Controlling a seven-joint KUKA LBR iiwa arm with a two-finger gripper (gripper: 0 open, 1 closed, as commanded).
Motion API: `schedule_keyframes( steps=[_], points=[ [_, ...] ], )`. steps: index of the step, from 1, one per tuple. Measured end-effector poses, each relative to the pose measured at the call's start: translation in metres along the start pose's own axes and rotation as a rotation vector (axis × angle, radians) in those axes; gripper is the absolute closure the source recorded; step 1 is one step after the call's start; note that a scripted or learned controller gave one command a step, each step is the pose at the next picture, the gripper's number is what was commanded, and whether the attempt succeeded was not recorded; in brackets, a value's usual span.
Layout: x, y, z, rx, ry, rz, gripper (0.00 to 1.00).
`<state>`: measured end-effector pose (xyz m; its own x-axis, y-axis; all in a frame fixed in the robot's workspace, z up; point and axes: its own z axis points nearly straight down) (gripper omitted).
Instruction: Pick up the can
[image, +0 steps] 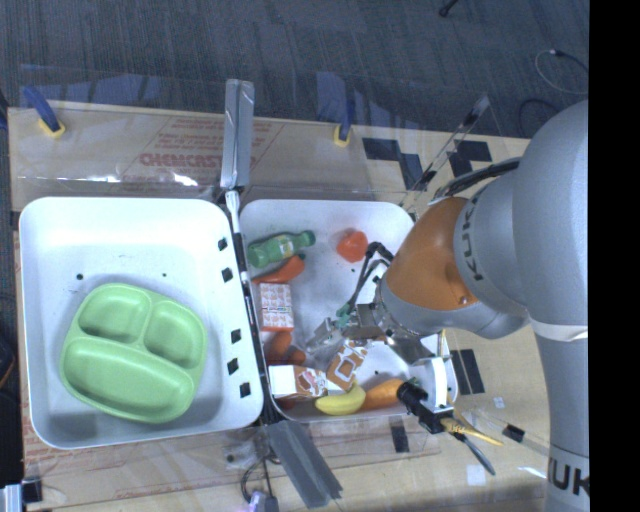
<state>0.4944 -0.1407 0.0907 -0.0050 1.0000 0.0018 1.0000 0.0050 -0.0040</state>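
One can (322, 337) at end of arm (445, 268)

Taking the right bin (300, 212) as landmark: the left bin (40, 300) adjoins it, with a divided tray (135, 350) inside. In the right bin, a bottle (280, 247) lies at the back-left, a banana (341, 402) at the front, and the gripper (338, 328) mid-bin.

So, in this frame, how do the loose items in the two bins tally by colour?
Green: 2, the divided plate and a bottle
Yellow: 1, a banana
Orange or red: 3 clear
Total: 6 clear; the clutter under the gripper is too jumbled to sort.
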Motion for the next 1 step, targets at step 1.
schedule_keyframes(
  steps=[1],
  points=[
    [-0.054, 0.05, -0.0013, -0.002, -0.001, 0.067, 0.0]
  ],
)
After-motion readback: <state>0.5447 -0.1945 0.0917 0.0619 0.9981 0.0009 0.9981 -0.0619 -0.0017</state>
